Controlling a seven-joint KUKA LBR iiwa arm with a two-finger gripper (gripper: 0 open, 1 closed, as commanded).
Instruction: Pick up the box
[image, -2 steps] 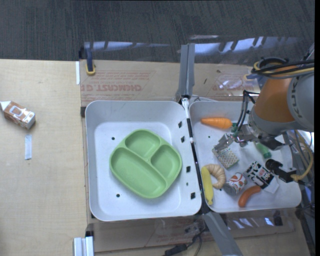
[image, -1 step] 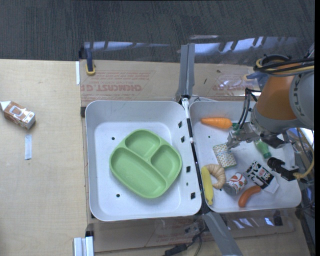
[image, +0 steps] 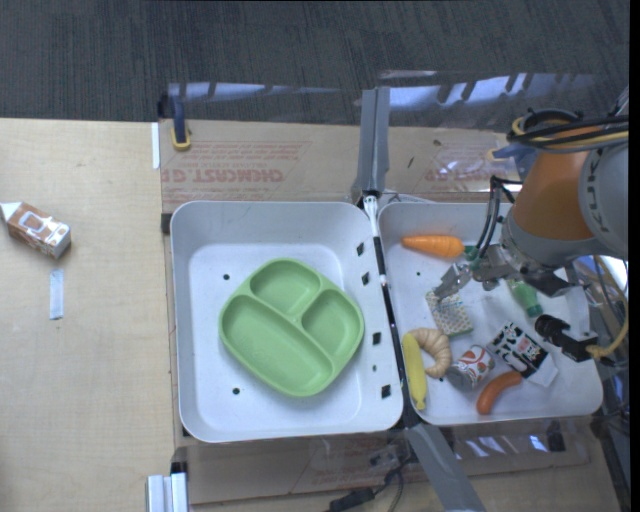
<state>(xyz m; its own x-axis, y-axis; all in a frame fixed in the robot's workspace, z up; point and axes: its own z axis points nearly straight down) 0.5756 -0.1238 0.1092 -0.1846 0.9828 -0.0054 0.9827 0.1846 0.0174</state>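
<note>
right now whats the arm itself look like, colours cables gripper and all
The arm is a thick rounded grey body with a broad orange band above the wrist. Black and yellow cables loop over its top, and a thin dark cable runs down beside the wrist. The gripper is a small grey metal piece with slim fingers and dark fittings behind it.

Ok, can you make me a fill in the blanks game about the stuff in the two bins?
1. The divided plate in the left bin is coloured ____.
2. The carrot lies in the ____ bin.
3. The banana lies right next to the ____ wall of its bin.
4. The plate has ____ compartments.

Missing words: green; right; left; three
</note>
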